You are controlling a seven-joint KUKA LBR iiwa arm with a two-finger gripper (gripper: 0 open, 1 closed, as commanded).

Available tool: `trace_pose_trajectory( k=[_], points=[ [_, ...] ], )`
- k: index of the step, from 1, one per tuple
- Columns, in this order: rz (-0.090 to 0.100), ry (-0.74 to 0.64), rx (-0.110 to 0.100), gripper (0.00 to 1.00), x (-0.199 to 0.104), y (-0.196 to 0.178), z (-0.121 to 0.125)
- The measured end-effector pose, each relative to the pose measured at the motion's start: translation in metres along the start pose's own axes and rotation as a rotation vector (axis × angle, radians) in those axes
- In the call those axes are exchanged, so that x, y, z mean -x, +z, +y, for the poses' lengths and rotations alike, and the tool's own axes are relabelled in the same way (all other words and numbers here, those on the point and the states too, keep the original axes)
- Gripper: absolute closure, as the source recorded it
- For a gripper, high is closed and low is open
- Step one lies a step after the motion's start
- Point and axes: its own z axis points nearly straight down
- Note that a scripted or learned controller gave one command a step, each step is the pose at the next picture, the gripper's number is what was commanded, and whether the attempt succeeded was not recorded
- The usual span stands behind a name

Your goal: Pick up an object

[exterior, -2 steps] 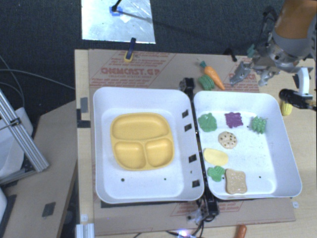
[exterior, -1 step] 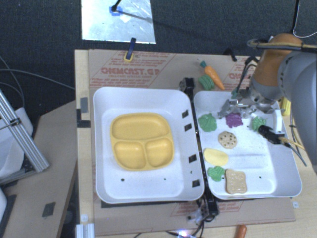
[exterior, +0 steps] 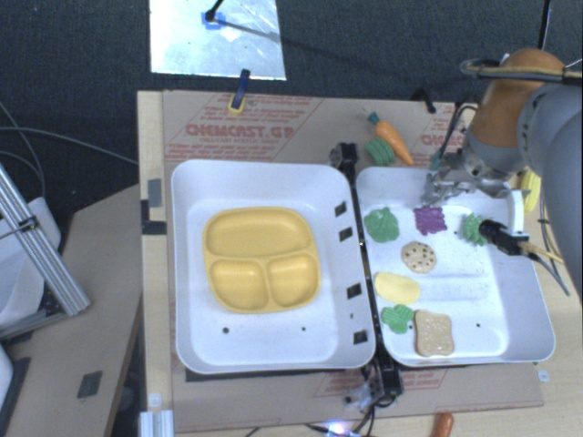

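Right now, from above, the end effector (exterior: 441, 188) hangs just over the purple toy (exterior: 430, 218) in the right bin (exterior: 524, 312); whether it's spread, I cannot tell. Best drop straight down, avoiding the green toy (exterior: 382, 224).

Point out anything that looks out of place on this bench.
A toy carrot lies on the cardboard behind the right bin, outside it, while the other toy foods sit inside. An orange thing also lies at the bench's front edge.
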Motion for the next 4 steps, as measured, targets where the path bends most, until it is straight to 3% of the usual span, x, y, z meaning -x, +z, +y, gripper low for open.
trace_pose_trajectory(
  k=[1,2,3,4],
  points=[
    [0.003,0.003,-0.011,1.0,-0.017,0.018,-0.08],
    [0.002,0.003,-0.008,1.0,-0.031,0.016,-0.131],
    [0.003,-0.006,0.002,1.0,-0.088,-0.135,-0.183],
    [0.004,-0.009,0.008,1.0,-0.143,-0.237,-0.18]
  ],
)
